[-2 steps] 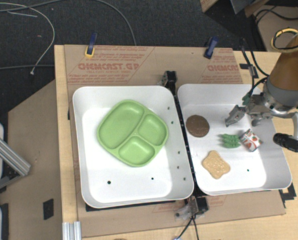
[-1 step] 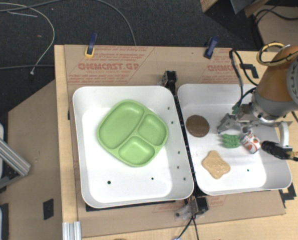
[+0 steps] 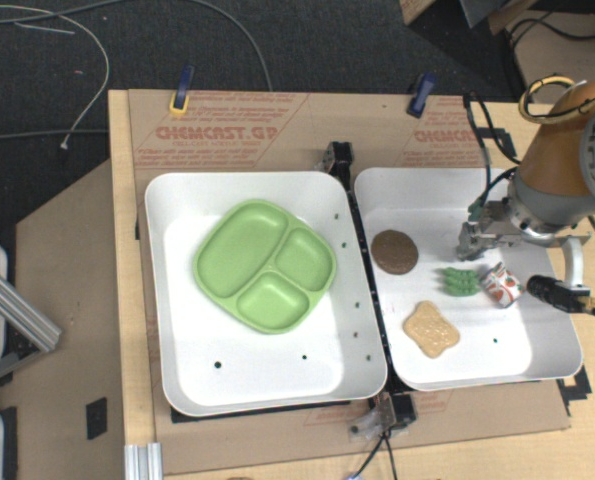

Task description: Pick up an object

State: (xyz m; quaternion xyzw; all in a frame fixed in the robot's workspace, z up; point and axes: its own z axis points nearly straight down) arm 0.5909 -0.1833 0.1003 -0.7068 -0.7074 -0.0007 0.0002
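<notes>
From above, the tabletop [image 3: 127, 268] carries two shallow white bins side by side, and I take the seam between them as my landmark. To the seam's left, the left bin [image 3: 177, 368] holds a green divided plate [image 3: 265, 265], lying flat and turned at an angle, well clear of the arm; it looks set aside rather than in play. To the seam's right, the right bin [image 3: 547, 353] holds the likely candidates for picking: a brown round disc [image 3: 394, 251] just beside the seam, a tan toast-shaped piece [image 3: 431, 329] below it, a small green leafy item [image 3: 461, 281] farther out, and a little red and white can [image 3: 500, 286] lying just beyond the green one. The arm [image 3: 562, 158] comes in from the far side of that bin, its orange band bent over the bin's upper corner, and the pincer [image 3: 474, 240] hangs low just above the green item and the can, which suggests one of those two is its target. The metal at its tip is too small and cluttered for me to tell whether it stands apart or together, and nothing visibly sits in it, so the pick looks not yet made.
</notes>
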